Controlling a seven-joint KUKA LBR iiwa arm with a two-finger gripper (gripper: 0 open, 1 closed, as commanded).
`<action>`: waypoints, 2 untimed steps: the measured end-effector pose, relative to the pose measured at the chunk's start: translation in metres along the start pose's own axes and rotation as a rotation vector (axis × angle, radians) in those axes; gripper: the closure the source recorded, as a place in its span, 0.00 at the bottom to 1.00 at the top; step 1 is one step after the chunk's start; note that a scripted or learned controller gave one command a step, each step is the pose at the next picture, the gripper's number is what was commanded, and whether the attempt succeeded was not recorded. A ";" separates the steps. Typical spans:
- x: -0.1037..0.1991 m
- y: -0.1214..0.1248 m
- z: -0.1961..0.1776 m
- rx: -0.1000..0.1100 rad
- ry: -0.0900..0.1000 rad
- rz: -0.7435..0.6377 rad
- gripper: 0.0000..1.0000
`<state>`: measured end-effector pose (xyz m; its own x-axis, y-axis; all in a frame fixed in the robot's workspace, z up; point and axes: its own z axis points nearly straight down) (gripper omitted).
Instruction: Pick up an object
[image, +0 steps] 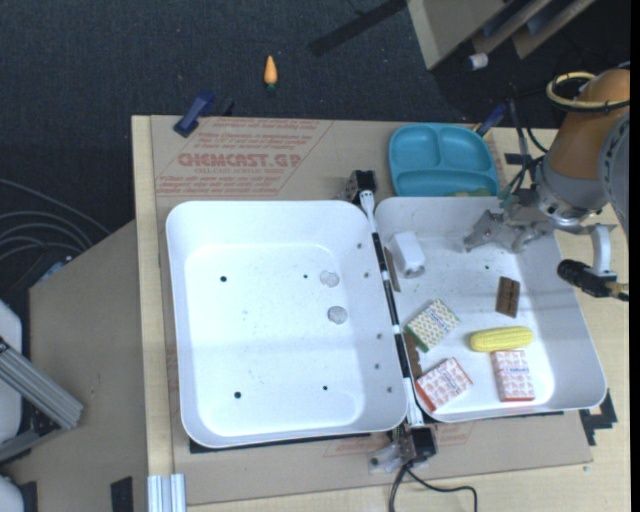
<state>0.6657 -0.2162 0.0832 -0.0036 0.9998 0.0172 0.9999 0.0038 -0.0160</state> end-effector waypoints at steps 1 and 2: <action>0.000 0.000 0.000 0.000 0.000 0.000 0.00; 0.000 0.000 0.000 0.000 0.000 0.000 0.00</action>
<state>0.6657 -0.2162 0.0832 -0.0036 0.9998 0.0172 0.9999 0.0039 -0.0160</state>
